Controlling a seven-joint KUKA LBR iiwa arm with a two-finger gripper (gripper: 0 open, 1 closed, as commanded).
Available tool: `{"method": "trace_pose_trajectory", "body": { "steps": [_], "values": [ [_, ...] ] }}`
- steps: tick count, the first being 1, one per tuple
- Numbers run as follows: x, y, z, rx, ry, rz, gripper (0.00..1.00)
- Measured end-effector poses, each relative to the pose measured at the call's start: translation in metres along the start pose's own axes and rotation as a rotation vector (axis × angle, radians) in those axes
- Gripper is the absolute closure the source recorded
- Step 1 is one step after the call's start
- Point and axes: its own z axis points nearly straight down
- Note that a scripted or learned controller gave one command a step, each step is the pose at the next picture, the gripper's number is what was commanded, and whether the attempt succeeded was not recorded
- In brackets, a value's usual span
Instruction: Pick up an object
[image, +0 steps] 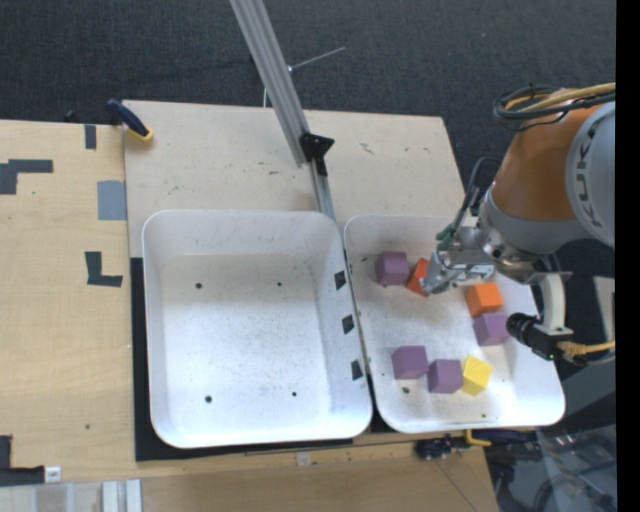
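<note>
While the two shallow white bins are sitting side by side on the bench, the right-hand white bin (545, 405) is holding every loose block. Nearest the camera, a small yellow cube (477, 374) is lying just beside a purple cube (444, 376), the two touching or nearly so, and another purple cube (409, 361) is resting just to their left. Further back, a paler purple cube (490, 327) is sitting near the bin's right wall, with a bright orange cube (484, 297) just behind it.

Beyond these, the grey arm with its orange band (545, 190) is reaching in from the right, and the two-finger gripper (437, 280) is hanging low over the bin's far half. A small red-orange block (417, 275) is showing at the gripper's fingertips; it is partly hidden by the metal, so its full shape is not clear, and it cannot be told whether the jaws are clamped on it or merely standing against it. Just to its left, a purple cube (392, 268) is lying close by, near the bin's left wall.

The left-hand white bin (160, 300) is lying alongside, its floor speckled with dark flecks. Behind both bins, a slanting grey metal bar (275, 75) is crossing the pale wooden board (220, 150), and a small blue-and-yellow tool (130, 120) is resting at the board's far left corner.
</note>
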Motion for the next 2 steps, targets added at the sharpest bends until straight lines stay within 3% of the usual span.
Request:
{"method": "trace_pose_trajectory", "body": {
  "steps": [2],
  "values": [
    [0.116,0.003,0.003,0.001,0.0,-0.001,1.0]
  ]
}}
